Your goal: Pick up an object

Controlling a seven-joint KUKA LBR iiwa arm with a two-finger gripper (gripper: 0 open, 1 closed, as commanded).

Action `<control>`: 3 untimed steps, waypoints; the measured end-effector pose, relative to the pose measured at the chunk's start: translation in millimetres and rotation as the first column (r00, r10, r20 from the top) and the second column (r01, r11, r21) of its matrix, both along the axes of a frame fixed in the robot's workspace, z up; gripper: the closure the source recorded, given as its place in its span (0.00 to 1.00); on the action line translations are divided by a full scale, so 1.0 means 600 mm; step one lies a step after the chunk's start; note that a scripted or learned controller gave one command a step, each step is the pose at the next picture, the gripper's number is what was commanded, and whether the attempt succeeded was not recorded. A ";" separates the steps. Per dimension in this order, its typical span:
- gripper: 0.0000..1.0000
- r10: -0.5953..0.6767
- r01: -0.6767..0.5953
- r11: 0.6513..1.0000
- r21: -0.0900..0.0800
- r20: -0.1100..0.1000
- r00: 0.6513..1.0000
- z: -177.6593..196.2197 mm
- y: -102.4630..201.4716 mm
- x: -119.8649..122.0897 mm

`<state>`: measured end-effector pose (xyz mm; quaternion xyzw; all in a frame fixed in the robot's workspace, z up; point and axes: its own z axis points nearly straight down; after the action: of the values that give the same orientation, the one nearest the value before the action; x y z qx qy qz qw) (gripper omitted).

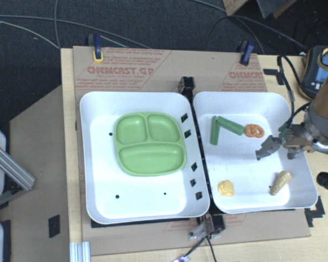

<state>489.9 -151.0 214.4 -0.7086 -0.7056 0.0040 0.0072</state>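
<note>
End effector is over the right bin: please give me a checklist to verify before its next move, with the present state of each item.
1. End effector is above the right bin: ok.
2. Nothing between its fingers: ok.
3. Pretzel lies free, near the end effector: ok.
4. Green L-shaped piece touches the pretzel: cannot tell.
5. Corn cob and yellow lump lie apart: ok.
6. End effector centred over one object: not ok.

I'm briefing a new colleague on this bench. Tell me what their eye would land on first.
First the pale green three-compartment plastic plate, lying flat in the middle of the left white bin. Next the grey arm's two-finger gripper, low over the right white bin, where a green L-shaped piece, a brown pretzel, a yellow lump and a pale corn cob lie scattered.
</note>
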 end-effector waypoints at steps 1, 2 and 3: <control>0.00 0.004 -0.004 1.000 -0.003 0.014 1.000 0.011 0.001 0.005; 0.00 0.004 -0.004 1.000 -0.001 0.010 1.000 -0.064 -0.005 0.014; 0.00 0.003 -0.003 1.000 -0.001 0.008 1.000 -0.164 -0.010 0.000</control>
<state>490.0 -156.8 116.1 -0.7074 -0.7068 0.0015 0.0041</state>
